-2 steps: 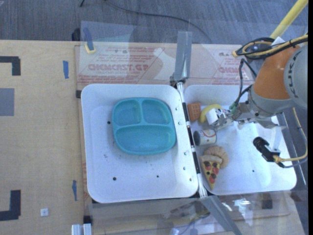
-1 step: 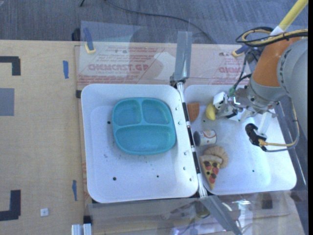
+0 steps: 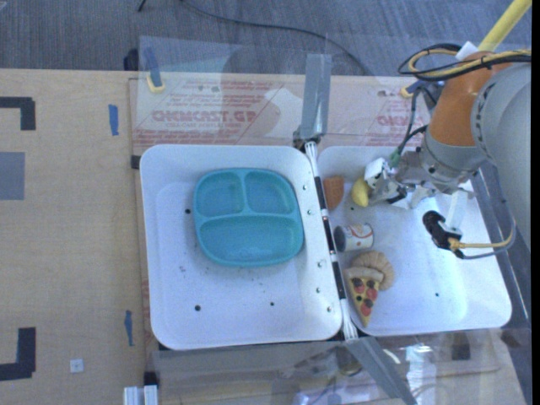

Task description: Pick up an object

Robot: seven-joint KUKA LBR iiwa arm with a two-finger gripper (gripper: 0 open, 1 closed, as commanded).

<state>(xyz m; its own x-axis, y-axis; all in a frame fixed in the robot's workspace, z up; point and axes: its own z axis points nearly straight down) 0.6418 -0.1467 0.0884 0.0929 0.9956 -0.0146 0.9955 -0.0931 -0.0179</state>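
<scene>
Two bins sit side by side on the surface [image 3: 67,251]. The left bin [image 3: 160,310] holds a divided plate [image 3: 248,216] at its centre. In the right bin [image 3: 472,302] — along its left side — a pizza slice [image 3: 364,294] lies nearest, a can [image 3: 356,237] farther, the hand [image 3: 381,184] farthest.

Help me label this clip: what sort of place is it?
Probably a robotics lab bench: a grey arm reaches over two white bins, one holding a teal divided plate, the other toy food like a pizza slice.
</scene>
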